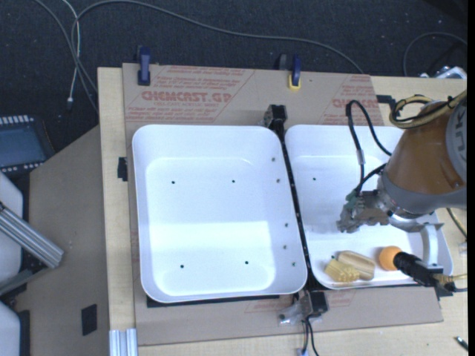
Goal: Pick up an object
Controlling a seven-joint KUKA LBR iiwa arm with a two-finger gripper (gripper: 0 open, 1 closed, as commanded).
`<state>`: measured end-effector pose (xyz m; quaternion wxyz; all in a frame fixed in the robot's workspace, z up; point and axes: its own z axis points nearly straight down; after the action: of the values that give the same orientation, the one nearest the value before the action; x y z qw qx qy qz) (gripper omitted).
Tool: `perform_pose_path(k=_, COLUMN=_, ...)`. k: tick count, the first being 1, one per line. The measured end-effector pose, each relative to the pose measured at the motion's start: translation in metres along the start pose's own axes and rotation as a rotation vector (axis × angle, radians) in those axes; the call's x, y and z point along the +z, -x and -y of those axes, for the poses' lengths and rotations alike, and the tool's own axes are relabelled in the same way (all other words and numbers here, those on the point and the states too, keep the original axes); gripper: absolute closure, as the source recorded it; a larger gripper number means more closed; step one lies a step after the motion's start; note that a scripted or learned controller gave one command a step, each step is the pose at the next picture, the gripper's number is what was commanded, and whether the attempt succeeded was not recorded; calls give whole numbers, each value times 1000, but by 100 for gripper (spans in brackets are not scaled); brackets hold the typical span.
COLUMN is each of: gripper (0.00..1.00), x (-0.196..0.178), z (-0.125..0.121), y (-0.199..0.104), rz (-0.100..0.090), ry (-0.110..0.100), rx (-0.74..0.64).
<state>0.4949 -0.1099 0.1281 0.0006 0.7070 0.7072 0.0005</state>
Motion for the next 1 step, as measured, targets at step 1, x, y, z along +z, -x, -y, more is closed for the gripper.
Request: perform_pose_path(k=1, gripper=0, x=0, z=0, y=0, rz=0, ry=-1, rx=0)
